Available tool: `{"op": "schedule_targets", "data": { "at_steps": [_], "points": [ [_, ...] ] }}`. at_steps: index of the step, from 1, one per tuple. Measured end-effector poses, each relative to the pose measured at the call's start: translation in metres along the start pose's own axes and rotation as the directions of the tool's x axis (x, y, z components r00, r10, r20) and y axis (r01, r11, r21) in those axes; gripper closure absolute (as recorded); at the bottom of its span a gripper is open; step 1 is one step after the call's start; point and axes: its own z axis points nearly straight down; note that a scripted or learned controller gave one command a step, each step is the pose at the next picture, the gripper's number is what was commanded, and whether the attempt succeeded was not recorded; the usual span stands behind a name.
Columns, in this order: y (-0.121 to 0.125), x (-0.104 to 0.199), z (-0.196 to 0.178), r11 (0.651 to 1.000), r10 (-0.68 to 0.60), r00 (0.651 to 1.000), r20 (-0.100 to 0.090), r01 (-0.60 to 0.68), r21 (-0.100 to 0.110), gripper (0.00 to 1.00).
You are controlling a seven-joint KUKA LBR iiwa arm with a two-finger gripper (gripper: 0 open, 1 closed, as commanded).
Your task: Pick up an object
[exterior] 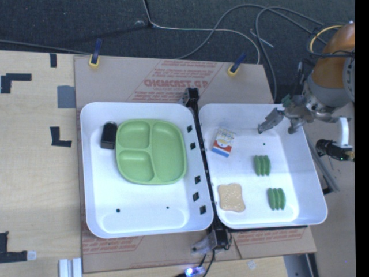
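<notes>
Two shallow white bins with rounded corners and a smooth plastic sheen sit side by side on a sheet of brown cardboard (173, 79) printed with red lettering. The left bin (98, 201) fills the centre-left of the frame. In its upper half lies a pale green tray (151, 152), a rounded square moulded into three compartments, matte and smooth. Touching the tray's left edge is a small black block (108, 135), boxy and dull.

The right bin (300, 172) holds four small things, all lying apart from one another. Near its upper left is a small carton (223, 142), flat and rectangular, white with red and blue print. Towards the lower left lies a slice of toast (231, 197), tan, grainy and roughly square with soft corners. In the middle sits a green ribbed piece (262, 165), short and ridged like a bundle of pods, and a second green ribbed piece (276, 198) of the same shape lies at the lower right.

The gripper (279, 123) hangs over the upper right edge of the right bin, its two dark grey metal fingers spread apart and holding nothing. Above it at the right edge of the frame is the grey arm (328, 88) with its orange band. Thin cables (230, 25) loop across the dark carpet at the top.
</notes>
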Motion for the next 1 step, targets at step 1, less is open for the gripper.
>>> {"op": "schedule_targets", "data": {
  "at_steps": [1],
  "points": [
    [-0.0019,0.0031,0.044,1.0,-0.001,1.0,0.0,0.001,0.0,0.0]
  ]
}}
